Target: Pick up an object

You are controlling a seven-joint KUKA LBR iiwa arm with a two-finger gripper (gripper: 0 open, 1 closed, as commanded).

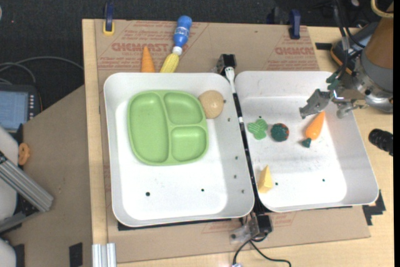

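Where gripper (325, 104) hovers, fingers apart, carrot (315, 125) beneath; right bin (356, 153) rim near.

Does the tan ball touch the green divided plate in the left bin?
Touching. In the camera view the tan ball lies against the upper right rim of the green plate, with no white bin floor between them.

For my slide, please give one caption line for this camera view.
Gripper above toy carrot in right bin; green divided plate in left bin.
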